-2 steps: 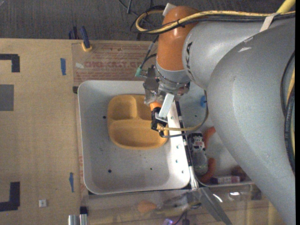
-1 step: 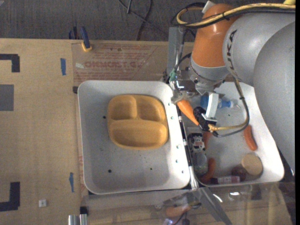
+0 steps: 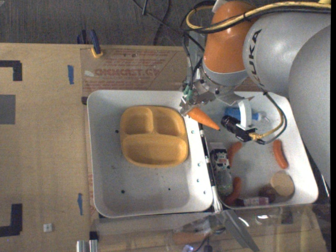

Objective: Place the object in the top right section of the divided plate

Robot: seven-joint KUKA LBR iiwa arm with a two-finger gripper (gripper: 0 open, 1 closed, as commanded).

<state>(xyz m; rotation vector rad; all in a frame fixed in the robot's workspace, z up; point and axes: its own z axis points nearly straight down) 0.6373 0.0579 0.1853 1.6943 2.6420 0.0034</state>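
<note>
The gripper hangs over the rim shared by the two white bins, just above the centre of the frame. Its fingers pinch the thick end of a carrot, a smooth orange cone of plastic look. The carrot slants down and to the right from the fingertips. Its blunt end is just beside the upper right corner of the divided plate, and its point reaches over the right bin.

The plate is a matte mustard-yellow slab with rounded corners, moulded into two small hollows across the top and one wide hollow below. It lies in the upper half of the left bin, a shallow tray of glossy white plastic with rounded corners and a few dark specks on its floor. The plate's top right hollow sits just left of the carrot's thick end.

In the right bin, a blue and white object lies near the top. A glossy red sausage shape lies towards the right wall, and a round tan disc sits below it. A duller reddish sausage lies near the middle. A small clear bottle rests against the left wall. The bench is pale, flat board with strips of blue tape and black corner marks.
</note>
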